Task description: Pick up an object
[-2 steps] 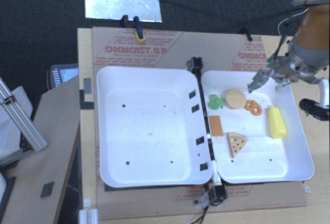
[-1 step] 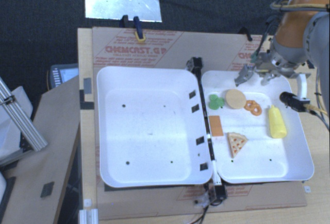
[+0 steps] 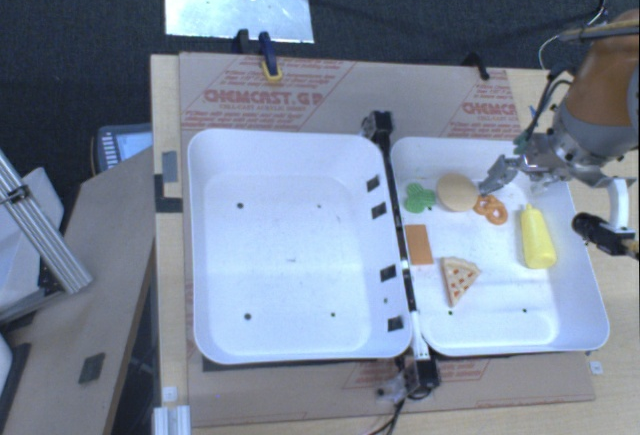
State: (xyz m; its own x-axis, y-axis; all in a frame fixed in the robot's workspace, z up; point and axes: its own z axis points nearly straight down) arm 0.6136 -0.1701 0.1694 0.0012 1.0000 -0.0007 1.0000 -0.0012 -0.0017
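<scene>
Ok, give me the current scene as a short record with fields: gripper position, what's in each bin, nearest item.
gripper: above the right bin, upper part
right bin contents: bun, pretzel, green piece, yellow bottle, pizza slice, orange square
left bin: no items seen
nearest item: pretzel, beside the bun
held: nothing visible

Beyond my bins, at twelve o'clock, the protective sheet (image 3: 330,88) on my bench carries red print reading "CHEMCAST GP" twice, left and right; the right one is partly hidden.
</scene>
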